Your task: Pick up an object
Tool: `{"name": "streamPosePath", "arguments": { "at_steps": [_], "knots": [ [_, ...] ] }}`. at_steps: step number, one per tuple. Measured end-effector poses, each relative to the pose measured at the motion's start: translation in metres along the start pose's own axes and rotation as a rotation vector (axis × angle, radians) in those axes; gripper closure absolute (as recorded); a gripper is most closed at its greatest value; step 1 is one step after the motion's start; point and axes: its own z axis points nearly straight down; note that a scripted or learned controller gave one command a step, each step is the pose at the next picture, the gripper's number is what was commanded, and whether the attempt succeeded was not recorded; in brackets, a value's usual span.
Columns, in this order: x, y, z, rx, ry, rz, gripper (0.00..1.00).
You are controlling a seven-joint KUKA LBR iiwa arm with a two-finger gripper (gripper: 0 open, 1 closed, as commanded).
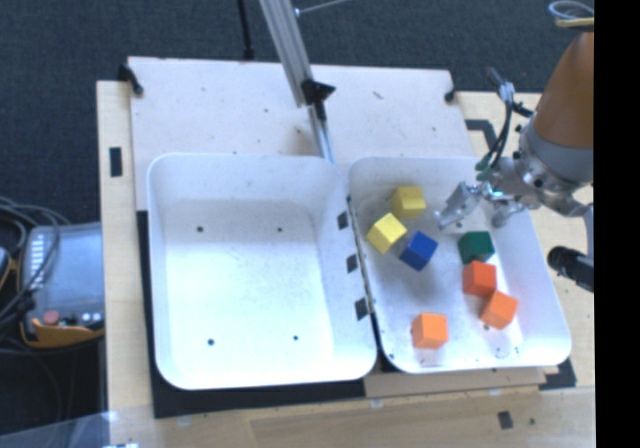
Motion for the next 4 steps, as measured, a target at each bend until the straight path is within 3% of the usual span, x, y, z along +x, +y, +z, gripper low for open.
{"name": "streamPosePath", "arguments": {
  "at_steps": [1, 4],
  "knots": [
    [0.000, 0.001, -0.003, -0.005, -0.002, 0.002, 0.00],
    [-0.010, 0.004, 0.164, -0.003, -0.002, 0.004, 0.00]
  ]
}}
